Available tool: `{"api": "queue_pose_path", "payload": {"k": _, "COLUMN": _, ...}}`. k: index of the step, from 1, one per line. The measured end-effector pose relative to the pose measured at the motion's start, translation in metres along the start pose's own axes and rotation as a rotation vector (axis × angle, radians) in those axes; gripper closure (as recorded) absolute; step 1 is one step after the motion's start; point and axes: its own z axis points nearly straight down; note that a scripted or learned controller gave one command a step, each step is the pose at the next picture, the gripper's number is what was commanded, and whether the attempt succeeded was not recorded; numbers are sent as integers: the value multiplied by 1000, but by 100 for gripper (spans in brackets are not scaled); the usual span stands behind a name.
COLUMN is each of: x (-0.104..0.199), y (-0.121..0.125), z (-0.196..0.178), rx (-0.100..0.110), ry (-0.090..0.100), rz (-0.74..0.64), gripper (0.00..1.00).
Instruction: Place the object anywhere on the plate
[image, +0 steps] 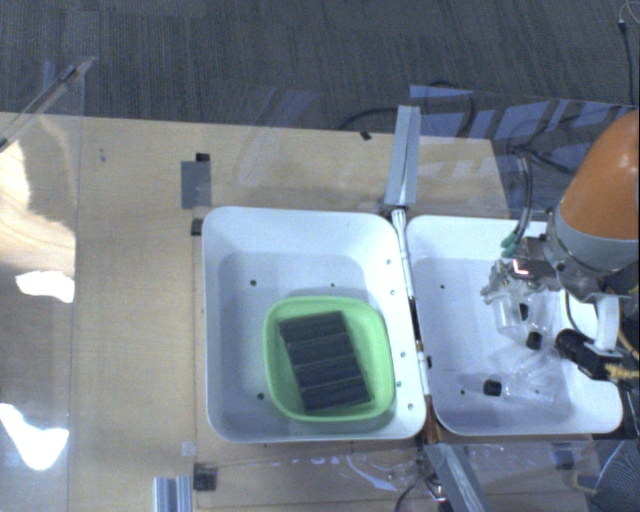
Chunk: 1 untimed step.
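A dark grey ridged block (322, 361) lies flat on the green plate (275, 340), which sits in the left bin (230, 300). The block covers most of the plate's middle. My gripper (513, 362) hangs over the right bin (450, 290), well to the right of the plate and apart from the block. Its translucent fingers (492, 386) stand open with nothing between them. The orange band and grey wrist (600, 230) rise at the right edge.
A metal divider rail (404, 170) runs between the two bins at the back. Cables (590, 355) hang by the wrist. The wooden bench (100, 300) spreads to the left of the bins.
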Motion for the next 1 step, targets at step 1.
{"api": "queue_pose_path", "payload": {"k": 1, "x": 77, "y": -20, "z": 17, "rx": 2, "ry": 1, "rz": -148, "gripper": 100}}
